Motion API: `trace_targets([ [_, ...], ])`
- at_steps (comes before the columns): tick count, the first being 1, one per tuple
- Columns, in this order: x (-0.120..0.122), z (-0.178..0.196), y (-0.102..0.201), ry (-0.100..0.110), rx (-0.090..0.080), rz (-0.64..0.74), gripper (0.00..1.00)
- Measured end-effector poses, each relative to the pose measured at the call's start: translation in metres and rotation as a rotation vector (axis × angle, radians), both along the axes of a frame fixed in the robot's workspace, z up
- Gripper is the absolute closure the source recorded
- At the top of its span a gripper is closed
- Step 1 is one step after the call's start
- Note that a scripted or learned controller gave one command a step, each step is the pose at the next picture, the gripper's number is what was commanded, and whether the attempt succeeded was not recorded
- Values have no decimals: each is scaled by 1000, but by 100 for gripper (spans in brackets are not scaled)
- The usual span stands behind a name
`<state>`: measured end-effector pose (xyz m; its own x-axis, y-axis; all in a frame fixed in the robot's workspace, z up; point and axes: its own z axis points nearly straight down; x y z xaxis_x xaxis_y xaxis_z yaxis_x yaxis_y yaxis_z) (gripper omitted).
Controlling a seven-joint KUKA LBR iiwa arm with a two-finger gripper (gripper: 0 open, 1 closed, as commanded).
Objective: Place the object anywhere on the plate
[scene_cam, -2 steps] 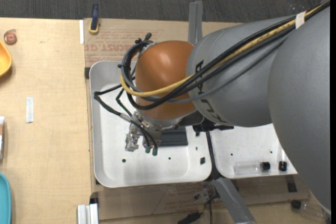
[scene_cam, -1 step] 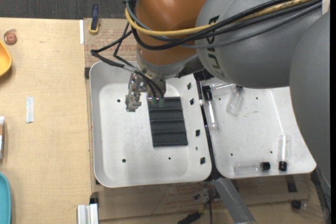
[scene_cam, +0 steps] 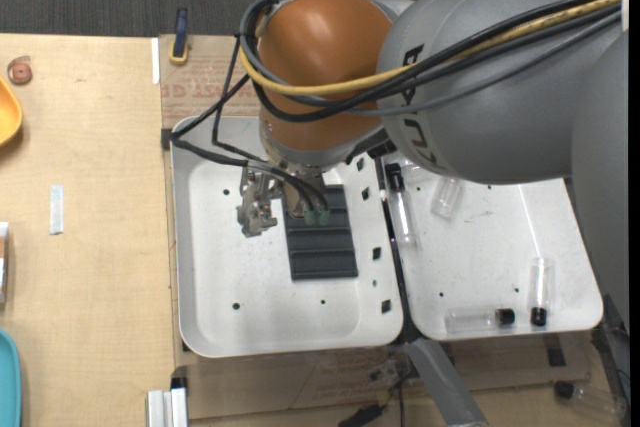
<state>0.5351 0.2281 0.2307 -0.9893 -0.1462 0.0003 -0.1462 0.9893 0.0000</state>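
A dark ribbed rectangular object [scene_cam: 322, 243] lies flat in the middle of the left white bin [scene_cam: 210, 315]. My gripper [scene_cam: 265, 212] hangs under the orange-banded wrist [scene_cam: 320, 65], low over the bin floor, just left of the object's upper end. The wrist hides the top of the object and the bin's back part. Nothing is visibly held. On the wooden bench to the left, an orange dish edge [scene_cam: 6, 115] and a teal rounded edge [scene_cam: 6, 380] are cut off by the frame; I cannot tell which is the plate.
The right bin [scene_cam: 480, 245] holds clear plastic tubes [scene_cam: 540, 280], a pen-like stick [scene_cam: 400, 215] by the divider and two small black pieces [scene_cam: 505, 317]. On the wooden bench [scene_cam: 90, 295] lie a small white strip [scene_cam: 56, 210] and a reddish disc [scene_cam: 18, 70].
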Motion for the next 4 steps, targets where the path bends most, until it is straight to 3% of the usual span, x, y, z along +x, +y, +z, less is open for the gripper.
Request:
trace_targets([
  [1, 0, 0, 0, 0, 0, 0, 0],
  [2, 1, 9, -1, -2, 1, -5, 100],
  [3, 1, 9, -1, -1, 1, -5, 0],
  [4, 3, 18, -2, -3, 2, -8, 100],
])
